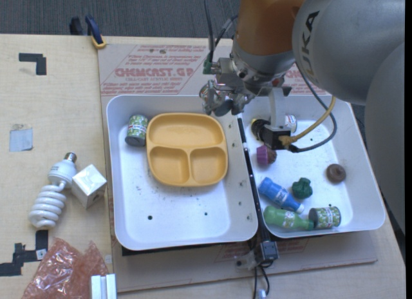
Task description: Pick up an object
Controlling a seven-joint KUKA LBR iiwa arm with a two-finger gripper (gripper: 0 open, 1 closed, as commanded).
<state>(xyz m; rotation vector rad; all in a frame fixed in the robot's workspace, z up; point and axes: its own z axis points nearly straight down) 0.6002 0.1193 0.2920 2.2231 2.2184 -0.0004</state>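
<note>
while hanging over the far end of the wall (245, 162) between the two bins, poising the gripper (222, 100) just above the far right corner of the yellow tray (187, 146); grip width impossible to tell from this angle. likely reaching for that tray, lying flat in the left bin (187, 217), just nearward and leftward of the gripper, long axis running left to right. working tight against that wall on the right, with a green can (136, 129) touching the tray's left; finding open floor only nearward.

Single view: my one fixed camera sits above the bench (45, 162), looking down aslant on left bin (180, 220) and right bin (360, 201); arm (347, 40) enters at view right.
</note>
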